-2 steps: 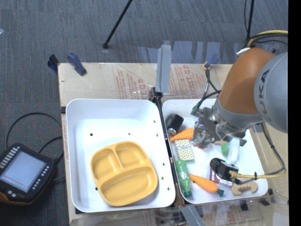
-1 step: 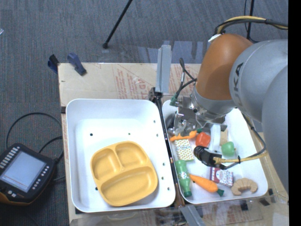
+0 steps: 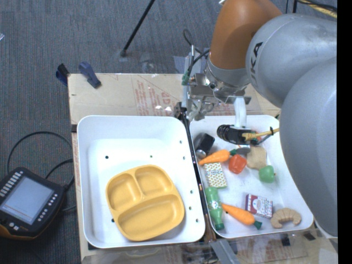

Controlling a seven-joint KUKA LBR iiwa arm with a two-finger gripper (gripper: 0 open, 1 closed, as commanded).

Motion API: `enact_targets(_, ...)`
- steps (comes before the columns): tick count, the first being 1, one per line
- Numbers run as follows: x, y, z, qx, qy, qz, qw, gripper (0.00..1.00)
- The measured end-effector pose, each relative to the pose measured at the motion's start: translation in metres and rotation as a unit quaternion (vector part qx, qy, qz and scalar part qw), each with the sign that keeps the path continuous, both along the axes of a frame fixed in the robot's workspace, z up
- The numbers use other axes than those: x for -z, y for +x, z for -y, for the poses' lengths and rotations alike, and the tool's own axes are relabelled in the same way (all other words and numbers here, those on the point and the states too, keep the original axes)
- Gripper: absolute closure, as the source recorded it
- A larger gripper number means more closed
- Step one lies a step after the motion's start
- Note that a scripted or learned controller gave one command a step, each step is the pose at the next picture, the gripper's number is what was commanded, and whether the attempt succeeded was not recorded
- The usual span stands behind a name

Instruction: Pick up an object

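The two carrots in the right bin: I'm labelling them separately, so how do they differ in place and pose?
The upper carrot lies near the bin's middle, beside the red pepper; the lower carrot lies near the front edge, beside the green bottle. The upper carrot's green top points right, toward the pepper, and it slopes up to the right; the lower carrot slopes down to the right, green top at its right end. Both are orange toy carrots lying flat in the right bin.

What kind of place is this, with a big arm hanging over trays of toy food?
Most likely a robotics lab set up for grasping tests. A grey industrial arm reaches over two white bins on a cardboard-topped bench, one holding a yellow divided plate, and a handheld control pendant lies on the carpet.
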State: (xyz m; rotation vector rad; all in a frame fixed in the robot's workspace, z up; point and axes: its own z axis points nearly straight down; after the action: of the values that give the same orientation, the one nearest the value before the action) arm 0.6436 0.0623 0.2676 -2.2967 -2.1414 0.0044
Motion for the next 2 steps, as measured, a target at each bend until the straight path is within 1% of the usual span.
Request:
enact_targets(1, 0.008, -0.0007, -0.0767, -0.049, 0.0009, -0.001, 0.9988, 1.0)
enact_targets(2, -0.0014, -0.0005, -0.077, -0.051, -0.0005, -0.001, 0.9987, 1.0)
